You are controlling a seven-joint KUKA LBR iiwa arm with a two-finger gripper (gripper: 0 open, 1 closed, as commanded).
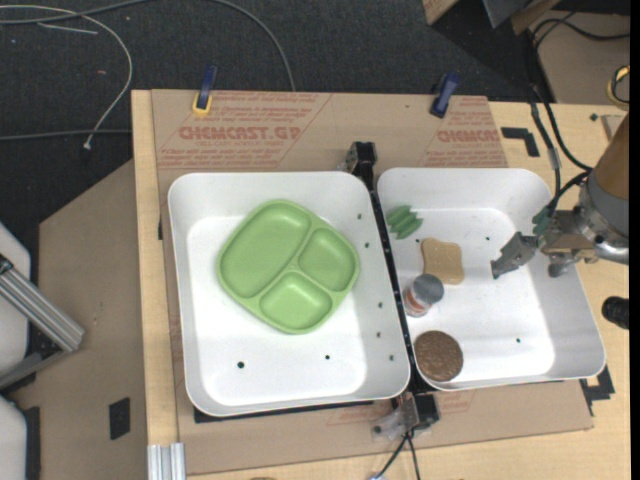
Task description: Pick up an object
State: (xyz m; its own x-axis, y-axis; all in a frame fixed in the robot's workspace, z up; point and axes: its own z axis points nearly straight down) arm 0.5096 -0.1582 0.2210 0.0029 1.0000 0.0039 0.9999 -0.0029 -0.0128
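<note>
I am looking down on a bench with two shallow white bins side by side, one arm, and five loose things in all: one green plate and four small objects.

Nearest me, in the right bin (pixel 560 353), a round brown disc (pixel 438 355) lies at the front left corner, close to the rim. Just behind it, against the left wall, sits one small grey-topped cylinder with a red base (pixel 425 294). Behind that, touching or nearly touching it, is one tan, sponge-like block (pixel 442 260). Farthest back in this bin is one small green piece (pixel 404 221), ridged and lying flat near the left wall.

The left bin (pixel 200 368) holds a single thing: a pale green divided plate (pixel 288 265) with three compartments, turned at an angle, lying about in the middle.

The gripper (pixel 512 257) is over the right bin, to the right of the tan block and apart from it. Nothing is between its fingers. I cannot tell whether they are spread or closed. The grey arm (pixel 610 193) enters from the right edge.

Two blue clamps (pixel 206 86) hold the cardboard at the far edge.
</note>
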